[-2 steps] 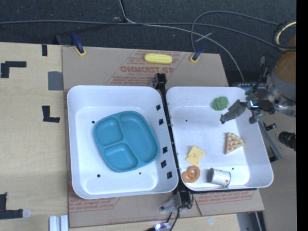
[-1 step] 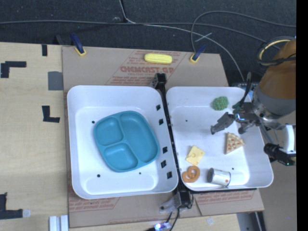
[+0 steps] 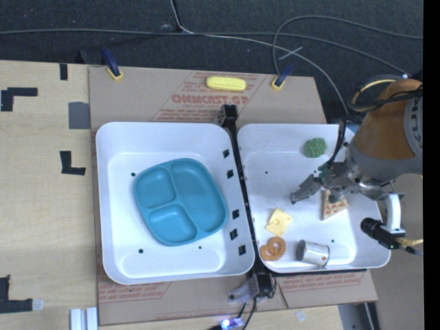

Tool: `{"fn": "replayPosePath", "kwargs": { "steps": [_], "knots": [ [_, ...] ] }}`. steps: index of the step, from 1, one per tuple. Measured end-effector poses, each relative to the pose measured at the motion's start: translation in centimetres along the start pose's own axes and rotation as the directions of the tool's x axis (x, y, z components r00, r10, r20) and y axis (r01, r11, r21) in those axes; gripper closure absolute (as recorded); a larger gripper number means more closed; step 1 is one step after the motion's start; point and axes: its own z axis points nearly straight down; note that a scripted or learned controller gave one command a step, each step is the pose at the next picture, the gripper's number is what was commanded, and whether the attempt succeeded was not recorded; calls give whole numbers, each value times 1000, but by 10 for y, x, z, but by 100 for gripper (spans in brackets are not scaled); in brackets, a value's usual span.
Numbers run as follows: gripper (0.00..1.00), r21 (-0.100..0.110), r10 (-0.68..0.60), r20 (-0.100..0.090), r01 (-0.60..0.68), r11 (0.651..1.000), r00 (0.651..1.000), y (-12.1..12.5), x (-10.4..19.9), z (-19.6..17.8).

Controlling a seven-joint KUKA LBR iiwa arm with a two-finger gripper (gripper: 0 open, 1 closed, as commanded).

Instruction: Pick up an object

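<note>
A: End effector (image 3: 307, 191) sits low in the right bin (image 3: 289, 137), dark fingers pointing left. Open or closed?

B: Can't tell, too small and dark at the tip. Nothing visibly between them.

A: Closest candidate?

B: Pizza-slice toy (image 3: 334, 205), just right of the tip and tucked under the wrist. Looks like flat rigid plastic, light. Lying flat, so little edge to pinch; I'd guess it slides along the bin floor before it lifts.

A: Others?

B: Yellow cheese wedge (image 3: 278, 221), below-left of the tip, near. Probably hollow plastic, light, stiff. The wedge has flat sides, so pinch across those two faces. Best bet, I think.

A: Donut?

B: Brown donut (image 3: 273, 248), further below the tip, touching the bin's lower-left wall. Ring shape, likely rigid; grab across the ring or one finger into the hole. The wall crowds it.

A: The can?

B: Silver can (image 3: 314, 253) on its side, below the tip, beside the donut. Smooth metal-look surface, slippery, will likely roll if nudged. Grip across the round body, square to its axis.

A: Green thing?

B: Broccoli-like lump (image 3: 315, 147), above the tip, near the bin's far wall. Bumpy, maybe softish, should grip fine anywhere.

A: Left bin?

B: Blue divided plate (image 3: 180, 201), well left of the tip, across the divider. Wide, shallow, only the rim is graspable. Skip.

A: Yellow corn (image 3: 225, 83)?

B: On the worktop beyond the bins, well apart.
</note>
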Motion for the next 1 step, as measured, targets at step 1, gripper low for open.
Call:
{"fn": "replayPosePath", "kwargs": {
  "steps": [1],
  "knots": [
    [0, -8, 1, 1, -1, 1000, 1000, 4, 4, 61]
  ]
}}
